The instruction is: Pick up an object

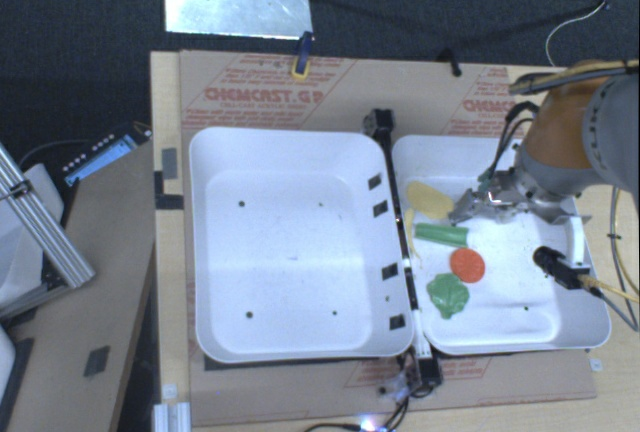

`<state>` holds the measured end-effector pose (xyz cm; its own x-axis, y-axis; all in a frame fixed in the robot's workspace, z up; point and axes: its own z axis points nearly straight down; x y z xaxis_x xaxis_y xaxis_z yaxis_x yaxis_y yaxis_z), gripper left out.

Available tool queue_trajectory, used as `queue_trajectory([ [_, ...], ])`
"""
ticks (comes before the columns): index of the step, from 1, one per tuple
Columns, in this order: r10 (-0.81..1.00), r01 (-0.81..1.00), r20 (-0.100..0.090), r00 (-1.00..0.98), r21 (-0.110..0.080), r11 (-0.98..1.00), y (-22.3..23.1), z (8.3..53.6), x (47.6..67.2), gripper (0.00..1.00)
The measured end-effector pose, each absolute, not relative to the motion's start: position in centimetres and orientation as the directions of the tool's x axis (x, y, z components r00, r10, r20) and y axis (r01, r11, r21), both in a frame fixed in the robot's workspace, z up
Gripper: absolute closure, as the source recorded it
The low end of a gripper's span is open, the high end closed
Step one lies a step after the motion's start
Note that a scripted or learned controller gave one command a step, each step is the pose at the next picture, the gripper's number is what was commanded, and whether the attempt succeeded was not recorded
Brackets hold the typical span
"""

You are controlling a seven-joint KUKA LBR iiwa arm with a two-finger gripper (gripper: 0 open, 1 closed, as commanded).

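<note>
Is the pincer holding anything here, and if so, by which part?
Cannot be told. The pincer sits low in the right bin, near the yellow piece and green stick.

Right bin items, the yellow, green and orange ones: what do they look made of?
Yellow piece: pale, matte, likely soft plastic or foam. Green stick: smooth, uniform colour, probably plastic. Orange disc: solid colour, slight sheen, plastic or rubber. Green lump: bumpy outline, moulded plastic by the look. The right bin is glossy white plastic. Too small for certainty.
</note>
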<state>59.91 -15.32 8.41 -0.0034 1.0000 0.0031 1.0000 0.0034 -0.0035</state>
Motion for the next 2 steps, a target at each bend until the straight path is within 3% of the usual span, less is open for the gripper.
queue_trajectory([
  [1,1.000,1.000,0.004,-0.006,-0.005,0.006,-9.3,8.4,54.4,0.00],
  [2,1.000,1.000,0.000,-0.004,0.003,0.004,-9.7,9.5,54.8,1.00],
])
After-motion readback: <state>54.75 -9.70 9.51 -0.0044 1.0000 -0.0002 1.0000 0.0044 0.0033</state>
